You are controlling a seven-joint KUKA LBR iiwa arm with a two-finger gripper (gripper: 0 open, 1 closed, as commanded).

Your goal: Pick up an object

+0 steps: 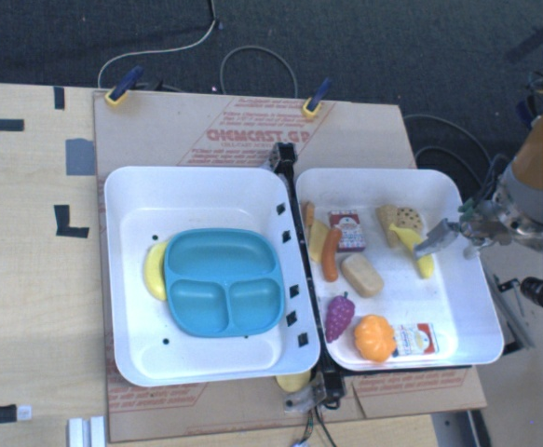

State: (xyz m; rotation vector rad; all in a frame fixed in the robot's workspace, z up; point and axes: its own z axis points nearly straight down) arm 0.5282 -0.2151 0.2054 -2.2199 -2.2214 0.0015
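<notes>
Overhead, two shallow white bins sit side by side on a cardboard sheet.
Left bin (pixel 122 250): holds a blue divided plate (pixel 223 280) with three sections; a yellow item (pixel 153 270) pokes out from under the plate's left edge.
Right bin (pixel 476 315): holds toy food and small packs.
Right bin, left side: an orange carrot-like stick (pixel 331 253) beside a pale yellow piece (pixel 318 240), a small red-and-white carton (pixel 347 230), a beige potato-like lump (pixel 361 275), purple grapes (pixel 338 317).
Right bin, front: an orange fruit (pixel 374 337) touching a red-and-white packet (pixel 414 339).
Right bin, back right: a tan speckled biscuit (pixel 401 218) and a yellow banana-like piece (pixel 414 249).
Gripper (pixel 436 241): low over the right side, at the yellow piece; I cannot tell whether its claw is spread or pinching.
</notes>
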